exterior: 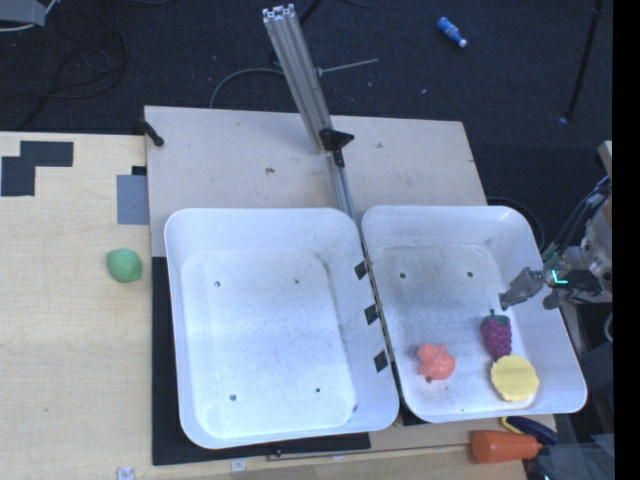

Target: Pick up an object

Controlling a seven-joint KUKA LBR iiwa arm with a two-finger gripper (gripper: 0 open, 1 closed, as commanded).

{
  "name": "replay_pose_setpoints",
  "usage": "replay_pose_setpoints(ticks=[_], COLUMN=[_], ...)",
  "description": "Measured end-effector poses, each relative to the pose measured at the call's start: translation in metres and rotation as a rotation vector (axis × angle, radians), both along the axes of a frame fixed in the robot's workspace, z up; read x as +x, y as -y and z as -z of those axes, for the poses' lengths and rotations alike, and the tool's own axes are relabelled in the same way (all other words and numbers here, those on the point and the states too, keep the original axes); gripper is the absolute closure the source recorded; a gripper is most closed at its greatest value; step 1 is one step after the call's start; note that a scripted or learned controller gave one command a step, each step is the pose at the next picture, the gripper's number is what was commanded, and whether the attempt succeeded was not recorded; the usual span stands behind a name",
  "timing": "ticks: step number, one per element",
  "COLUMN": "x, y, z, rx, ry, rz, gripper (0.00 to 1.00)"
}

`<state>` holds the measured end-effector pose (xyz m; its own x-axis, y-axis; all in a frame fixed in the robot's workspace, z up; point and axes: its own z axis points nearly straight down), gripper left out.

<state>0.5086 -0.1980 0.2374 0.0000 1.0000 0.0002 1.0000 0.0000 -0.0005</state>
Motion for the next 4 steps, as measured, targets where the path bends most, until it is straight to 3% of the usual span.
replay_pose_setpoints(ticks=[1, 4], x=[0.000, -0.002], y=[0.000, 0.008], z=[0.000, 0.140], rx=[0.000, 0.001], ry=[0.000, -0.003], rz=[0.000, -0.001], gripper=[0.00, 0.00])
